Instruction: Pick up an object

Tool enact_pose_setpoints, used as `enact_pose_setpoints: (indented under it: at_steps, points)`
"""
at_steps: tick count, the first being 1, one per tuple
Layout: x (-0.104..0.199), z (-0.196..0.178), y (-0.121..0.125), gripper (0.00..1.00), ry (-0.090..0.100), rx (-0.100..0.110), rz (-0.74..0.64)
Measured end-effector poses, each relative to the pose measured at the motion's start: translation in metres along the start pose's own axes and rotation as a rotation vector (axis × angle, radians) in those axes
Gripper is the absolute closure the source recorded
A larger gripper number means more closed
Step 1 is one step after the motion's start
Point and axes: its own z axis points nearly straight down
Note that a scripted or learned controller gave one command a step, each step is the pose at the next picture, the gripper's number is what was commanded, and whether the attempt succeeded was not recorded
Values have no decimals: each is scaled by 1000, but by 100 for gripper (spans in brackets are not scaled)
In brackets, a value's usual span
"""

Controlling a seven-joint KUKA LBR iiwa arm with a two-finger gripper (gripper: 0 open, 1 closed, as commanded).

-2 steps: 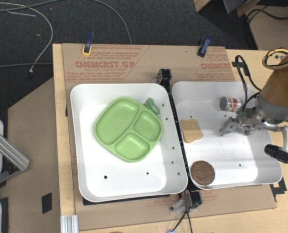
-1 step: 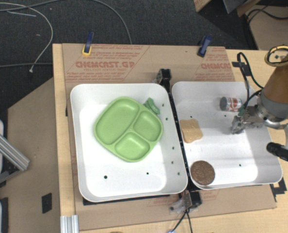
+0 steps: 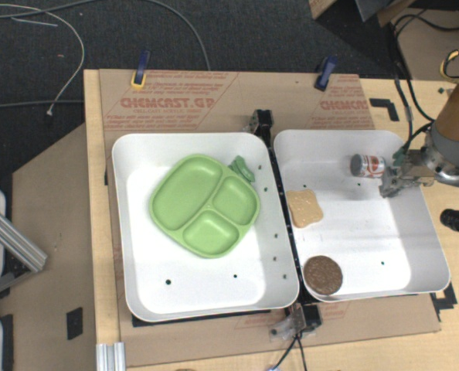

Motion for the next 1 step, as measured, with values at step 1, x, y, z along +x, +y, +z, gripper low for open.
enact_pose_setpoints:
  at_steps: [1]
  points:
    - [0,-55,2,100,0,0,-1]
